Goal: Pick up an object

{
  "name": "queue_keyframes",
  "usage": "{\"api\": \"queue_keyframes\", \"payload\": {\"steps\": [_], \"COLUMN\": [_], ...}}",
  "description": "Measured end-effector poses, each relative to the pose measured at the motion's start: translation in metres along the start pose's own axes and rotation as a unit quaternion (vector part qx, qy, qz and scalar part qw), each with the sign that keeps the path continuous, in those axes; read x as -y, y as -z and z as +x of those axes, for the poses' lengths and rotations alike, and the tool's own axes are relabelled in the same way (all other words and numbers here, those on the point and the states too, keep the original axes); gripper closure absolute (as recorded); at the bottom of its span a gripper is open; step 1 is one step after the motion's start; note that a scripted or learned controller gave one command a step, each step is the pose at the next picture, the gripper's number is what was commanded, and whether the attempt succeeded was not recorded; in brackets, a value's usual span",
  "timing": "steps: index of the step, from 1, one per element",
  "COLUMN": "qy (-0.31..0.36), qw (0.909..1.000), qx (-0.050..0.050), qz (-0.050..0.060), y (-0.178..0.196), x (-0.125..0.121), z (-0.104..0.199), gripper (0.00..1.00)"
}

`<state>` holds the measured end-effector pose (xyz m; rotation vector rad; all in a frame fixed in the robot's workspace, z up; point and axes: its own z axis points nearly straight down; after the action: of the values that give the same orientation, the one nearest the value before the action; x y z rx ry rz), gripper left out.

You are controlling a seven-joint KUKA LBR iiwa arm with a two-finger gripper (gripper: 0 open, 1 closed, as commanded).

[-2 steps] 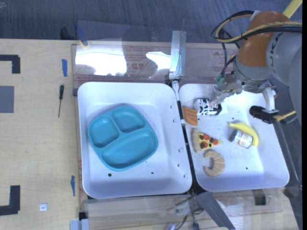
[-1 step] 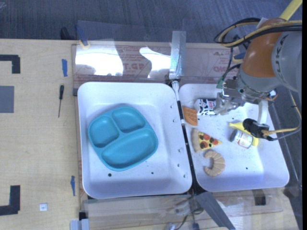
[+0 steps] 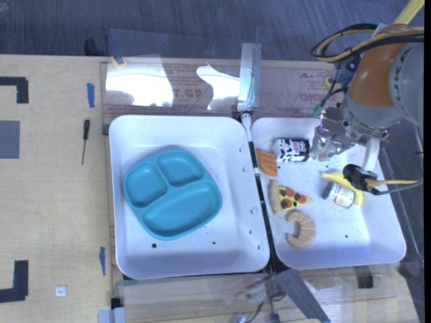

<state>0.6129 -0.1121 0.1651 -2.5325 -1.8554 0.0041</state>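
Gripper (image 3: 322, 147) beside carton (image 3: 291, 149), right bin (image 3: 384, 237)

Right bin: the black-and-white carton lies on its side near the back wall, left of centre. An orange wedge (image 3: 267, 163) sits just below and left of it, close to the bin's left wall. The wedge crowds the carton's left corner, and the carton's right end faces the gripper. A pizza slice (image 3: 289, 197) lies nearer the front, with a croissant (image 3: 301, 229) in front of that. A small jar (image 3: 342, 196) lies toward the right, touching a yellow piece (image 3: 335, 178). The piece is perhaps a toy banana; its outline is poor where robot hardware overlaps it.

Left bin (image 3: 128, 247): one blue plate (image 3: 173, 192) with three compartments, set askew, centre-left.

Surface: pale wood bench (image 3: 47, 214) with black corner marks (image 3: 17, 89) and blue tape strips (image 3: 90, 94). A thin tool (image 3: 85, 138) lies left of the bins. A clear sheet (image 3: 168, 86) with glare stands behind both bins, and a metal post (image 3: 249, 73) stands at their join. Blue-grey carpet (image 3: 202, 5) lies beyond.

Arm (image 3: 377, 79): enters from the upper right, orange band above the wrist. The wrist is over the back of the right bin and the gripper points down, just right of the carton. Touching or apart cannot be told. Whether the claw is apart or together also cannot be told from this angle.
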Motion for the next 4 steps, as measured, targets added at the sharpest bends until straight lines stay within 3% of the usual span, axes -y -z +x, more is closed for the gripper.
{"api": "queue_keyframes", "payload": {"steps": [1,2,3,4], "qy": [-0.169,-0.449,-0.504,-0.492], "qw": [0.9857,0.8938,0.8635,0.8707], "qx": [0.001,0.001,0.001,0.001], "qz": [0.001,0.001,0.002,0.002], "y": [-0.033,0.002,-0.007,-0.024], "x": [-0.015,0.008,-0.010,-0.043], "z": [0.025,0.011,0.016,0.021], "gripper": [1.00,1.00,1.00,1.00]}}
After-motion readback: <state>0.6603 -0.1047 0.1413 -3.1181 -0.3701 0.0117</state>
